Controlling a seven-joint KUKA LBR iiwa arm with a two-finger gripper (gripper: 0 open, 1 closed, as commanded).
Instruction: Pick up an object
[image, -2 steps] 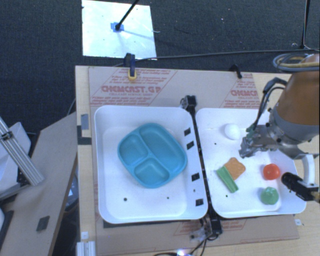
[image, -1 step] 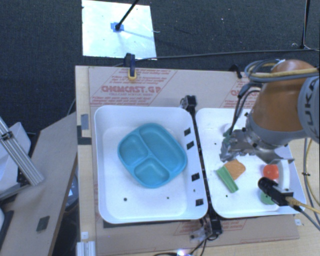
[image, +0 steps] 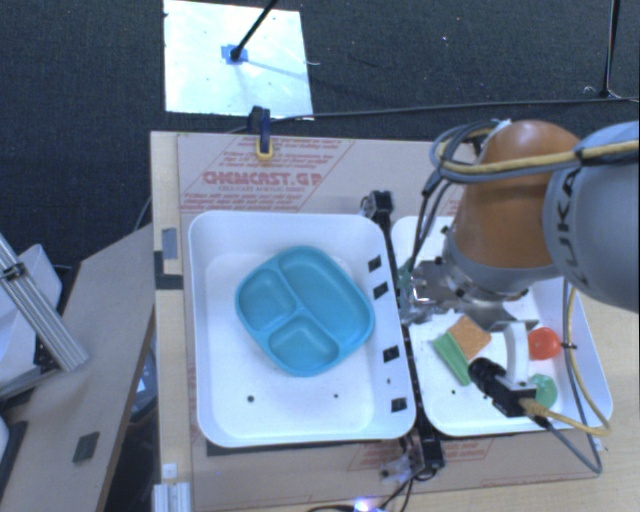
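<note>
End effector (image: 432, 298) low over the right bin (image: 450, 412), near its left wall; whether it is wide or narrow cannot be told.

Just beside the end effector, toward the near side, lies a green bar (image: 452, 361), its long axis running diagonally from the far left to the near right. An orange-tan block (image: 468, 335) sits tilted against it. An orange ball (image: 543, 343) and a small green piece (image: 545, 386) lie further right. The left bin (image: 230, 405) holds a blue divided plate (image: 303, 310), lying flat.
</note>
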